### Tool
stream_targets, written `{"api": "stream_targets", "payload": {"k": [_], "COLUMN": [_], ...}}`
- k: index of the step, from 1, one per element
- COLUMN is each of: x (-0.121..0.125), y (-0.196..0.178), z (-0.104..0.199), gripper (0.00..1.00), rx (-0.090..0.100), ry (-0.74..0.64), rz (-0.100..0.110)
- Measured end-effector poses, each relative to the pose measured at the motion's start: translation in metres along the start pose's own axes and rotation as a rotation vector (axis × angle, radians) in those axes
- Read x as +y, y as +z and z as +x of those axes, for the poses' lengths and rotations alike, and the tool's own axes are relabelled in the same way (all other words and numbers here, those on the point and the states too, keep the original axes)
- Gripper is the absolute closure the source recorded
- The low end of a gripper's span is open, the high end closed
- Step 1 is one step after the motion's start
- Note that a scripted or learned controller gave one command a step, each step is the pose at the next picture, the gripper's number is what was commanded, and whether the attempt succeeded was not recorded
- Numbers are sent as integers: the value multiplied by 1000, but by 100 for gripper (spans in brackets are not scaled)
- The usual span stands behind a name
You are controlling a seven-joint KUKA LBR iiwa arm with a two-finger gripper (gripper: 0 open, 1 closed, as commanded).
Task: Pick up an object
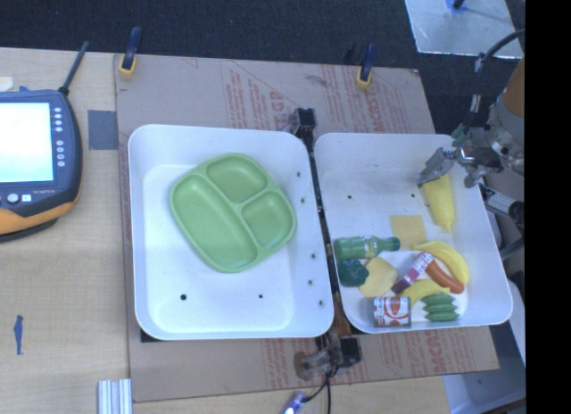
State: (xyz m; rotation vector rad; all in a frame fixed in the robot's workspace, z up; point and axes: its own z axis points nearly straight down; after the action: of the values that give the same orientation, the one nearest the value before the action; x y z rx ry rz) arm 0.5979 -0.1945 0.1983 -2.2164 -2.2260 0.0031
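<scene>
My gripper [451, 169] hangs over the far right part of the right bin [357, 167], reaching in from the right. A long yellow piece [440, 204] sits directly beneath it, its top end at the gripper; whether it is gripped or lying on the bin floor is unclear. Toward the bin's near side lie a flat yellow slice [409, 229], a green bottle [364, 247], a banana [452, 260], a red sausage [444, 277], a small can [391, 311] and green pods [442, 309].
The left bin [156, 305] holds a green divided plate [234, 211]. A teach pendant [27, 158] rests on the bench at far left. Clamps [364, 66] pin the cardboard at the back edge. The right bin's far left floor is bare.
</scene>
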Motion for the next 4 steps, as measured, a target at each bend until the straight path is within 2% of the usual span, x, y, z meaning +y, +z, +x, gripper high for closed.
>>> {"api": "stream_targets", "payload": {"k": [1,2,3,4], "x": [-27,-34,-10,59], "y": [101,56,107,106], "z": [29,-18,12,-17], "gripper": [0,0,0,0], "rx": [1,1,4,1], "ry": [0,2,-3,-1], "rz": [4,1,4,1]}}
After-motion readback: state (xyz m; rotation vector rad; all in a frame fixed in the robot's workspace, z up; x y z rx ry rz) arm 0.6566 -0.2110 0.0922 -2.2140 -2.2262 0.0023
